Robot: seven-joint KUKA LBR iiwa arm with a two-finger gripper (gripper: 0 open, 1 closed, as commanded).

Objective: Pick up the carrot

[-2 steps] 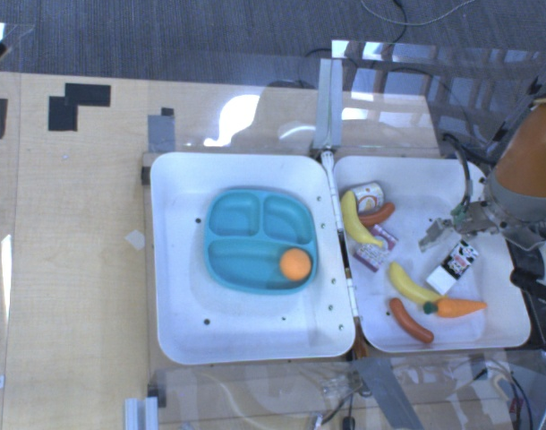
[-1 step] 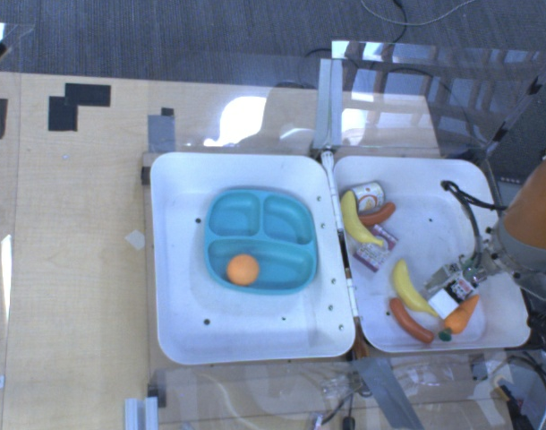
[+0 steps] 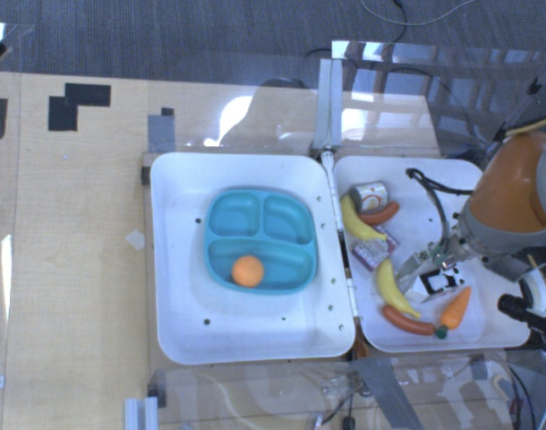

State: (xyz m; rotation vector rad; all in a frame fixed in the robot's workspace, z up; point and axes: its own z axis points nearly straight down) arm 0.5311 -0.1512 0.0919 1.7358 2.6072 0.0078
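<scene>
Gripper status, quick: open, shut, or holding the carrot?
Gripper: cannot be told; it sits left of the orange carrot with green stem, which lies apart in the right white bin.

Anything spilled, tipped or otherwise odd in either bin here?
Only the small can in the right bin: it lies on its side against a sausage. The carrot lies loose near the gripper. Nothing looks spilled or damaged.

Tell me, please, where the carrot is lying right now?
The carrot lies in the right bin, near its front edge, beside a sausage.
</scene>
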